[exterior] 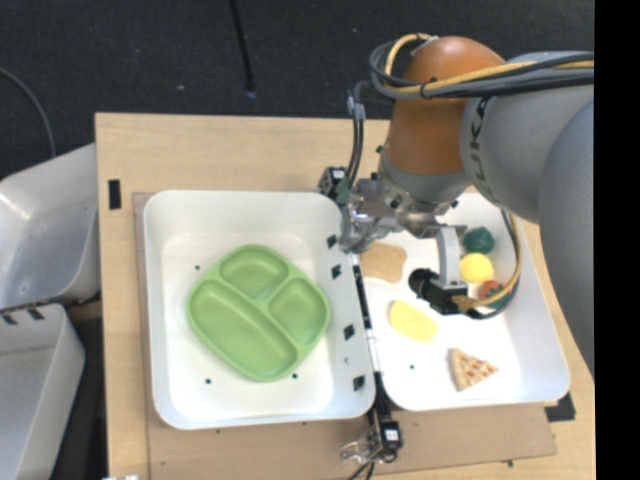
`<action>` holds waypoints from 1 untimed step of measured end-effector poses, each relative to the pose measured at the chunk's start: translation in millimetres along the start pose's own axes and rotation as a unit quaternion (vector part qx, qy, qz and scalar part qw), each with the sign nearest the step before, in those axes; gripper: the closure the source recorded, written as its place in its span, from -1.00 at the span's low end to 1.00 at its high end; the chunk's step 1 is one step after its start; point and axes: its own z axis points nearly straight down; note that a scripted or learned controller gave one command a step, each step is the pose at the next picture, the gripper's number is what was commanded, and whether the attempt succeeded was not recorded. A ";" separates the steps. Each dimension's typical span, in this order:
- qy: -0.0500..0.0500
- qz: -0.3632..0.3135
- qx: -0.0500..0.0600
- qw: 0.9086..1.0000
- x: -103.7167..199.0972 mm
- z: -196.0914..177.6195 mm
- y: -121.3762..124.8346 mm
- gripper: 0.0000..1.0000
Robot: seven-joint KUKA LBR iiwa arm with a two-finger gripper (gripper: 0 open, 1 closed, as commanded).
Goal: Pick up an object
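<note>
Green divided plate (259, 311); yellow ball (476, 267); tan cookie (383, 262); white bins (160, 298).

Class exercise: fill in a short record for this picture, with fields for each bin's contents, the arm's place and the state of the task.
left bin: green divided plate
right bin: tan biscuit, yellow piece, pizza slice, yellow ball, dark green item
arm: over the right bin's far end
hand: low by the wall between the bins, near the biscuit
task state: nothing seen held
</note>
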 end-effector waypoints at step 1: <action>0.000 0.000 -0.001 1.000 45.8 -8.8 -20.2 1.00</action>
